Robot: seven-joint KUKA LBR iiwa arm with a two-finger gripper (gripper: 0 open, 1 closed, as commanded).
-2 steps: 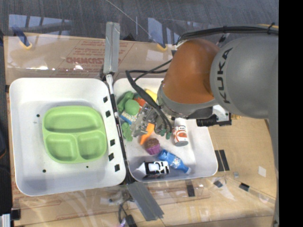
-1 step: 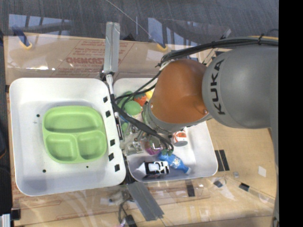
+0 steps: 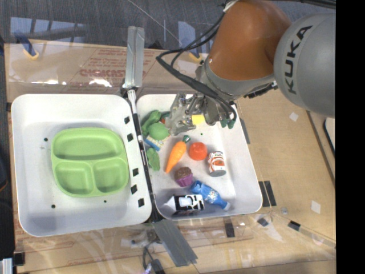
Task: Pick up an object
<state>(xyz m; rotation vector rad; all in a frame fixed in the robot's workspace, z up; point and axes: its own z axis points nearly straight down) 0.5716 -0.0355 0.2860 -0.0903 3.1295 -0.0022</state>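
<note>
The arm reaches in from the right over the back of the right bin, and its orange band covers much of that bin's far rim. The gripper hangs low at the bin's back left. It is seen from above among its own metal parts and cables, so I cannot tell whether it is apart or together, and nothing is seen clamped in it.

All the loose things to pick from lie in the right bin. A green leafy toy vegetable sits just left of the gripper, against the wall shared with the other bin. A yellow block shows right beside the gripper on its right, partly under the wrist. Just in front of the gripper a toy carrot lies slanted, with its tip pointing to the front left. An orange-red round toy is close on the carrot's right, and a small can with a red label comes next. A purple toy sits below the carrot. At the front, a blue bottle lies touching a black-and-white carton. Another green piece lies along the dividing wall.

The left bin holds a green divided plate, well apart from the gripper. Both bins rest on the desk.
</note>
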